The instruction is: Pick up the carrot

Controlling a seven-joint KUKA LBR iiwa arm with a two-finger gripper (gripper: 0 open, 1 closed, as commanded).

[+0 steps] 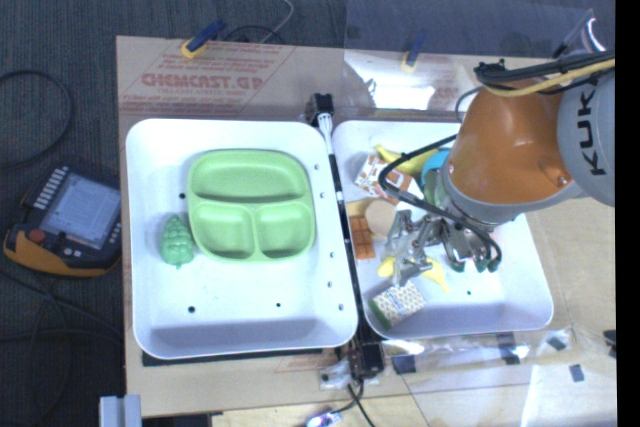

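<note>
Your gripper (415,245) is hovering low over the clutter in the right bin (530,310). You cannot tell its grip state. The carrot (363,240) is probably lying by that bin's left wall; next, you're likely shifting left.

Bright, even overhead light is washing the 2 shallow white plastic bins (150,215), blowing out detail. Glare is flaring off the clear plastic sheet (400,85) at upper centre-right. Shadows are lying soft; focus is staying slightly soft throughout.
</note>
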